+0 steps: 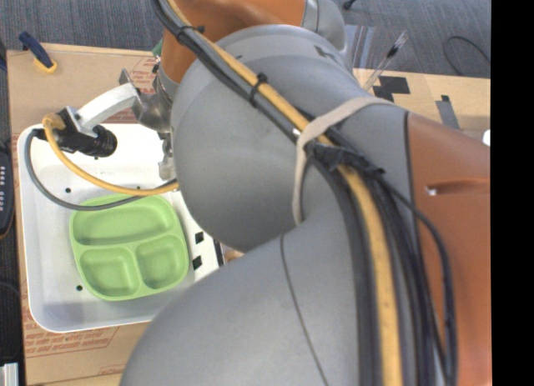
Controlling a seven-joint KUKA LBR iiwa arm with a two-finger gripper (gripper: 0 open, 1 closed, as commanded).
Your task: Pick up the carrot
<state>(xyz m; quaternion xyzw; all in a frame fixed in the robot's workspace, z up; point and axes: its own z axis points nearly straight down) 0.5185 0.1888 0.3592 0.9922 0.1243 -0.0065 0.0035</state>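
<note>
Camera view has the grey arm (334,209) covering most of both bins; the left white bin (50,309) holds a green divided tray (129,247) beside looping cables. I cannot find the carrot. The tool's state I cannot tell. Probably the reach step; next needs the carrot located and approached.

the arm (275,176) looms over the right of the left bin (42,293). a green divided tray (129,247) fills the bin floor's lower half; looping cables (67,172) cross the upper half.
</note>
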